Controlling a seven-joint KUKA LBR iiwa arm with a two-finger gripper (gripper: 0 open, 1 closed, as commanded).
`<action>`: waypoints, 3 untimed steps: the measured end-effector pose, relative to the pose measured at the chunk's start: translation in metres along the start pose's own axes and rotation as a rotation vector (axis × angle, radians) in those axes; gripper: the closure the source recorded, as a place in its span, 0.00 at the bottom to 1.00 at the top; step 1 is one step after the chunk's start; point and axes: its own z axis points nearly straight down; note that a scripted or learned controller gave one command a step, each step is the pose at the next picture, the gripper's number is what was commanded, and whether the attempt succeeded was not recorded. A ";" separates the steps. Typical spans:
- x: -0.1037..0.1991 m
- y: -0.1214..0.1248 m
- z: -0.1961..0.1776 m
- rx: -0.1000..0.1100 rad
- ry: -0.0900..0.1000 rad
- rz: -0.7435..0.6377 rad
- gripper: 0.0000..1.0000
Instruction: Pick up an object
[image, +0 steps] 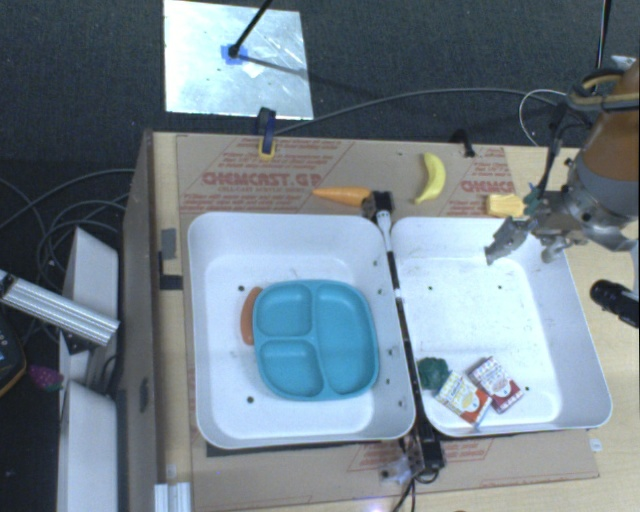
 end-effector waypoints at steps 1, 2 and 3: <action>0.033 0.042 0.123 0.005 0.001 0.000 0.00; 0.039 0.039 0.188 0.002 0.000 0.002 0.00; 0.038 0.093 0.187 -0.002 0.000 -0.001 0.00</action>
